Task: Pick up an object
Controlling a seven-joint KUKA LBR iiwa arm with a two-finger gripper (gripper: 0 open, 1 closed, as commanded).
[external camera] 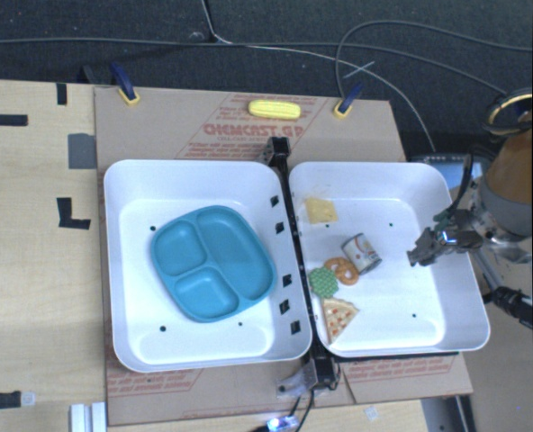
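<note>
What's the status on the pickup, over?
Gripper over the right bin's right edge, nothing seen in it. Small can, pretzel, pizza slice lie untouched to its left. Nothing in the way.

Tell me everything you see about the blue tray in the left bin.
The blue tray is a rounded-corner, plastic-looking plate with three compartments: two above, one wide below. It lies flat and right side up, turned at an angle, on the floor of the left bin. Its compartments hold nothing, and nothing but the bin touches it.

Both bins [122, 268] are being viewed from above the worktop [32, 268] at a slant, from moderately far, by one fixed camera.
</note>
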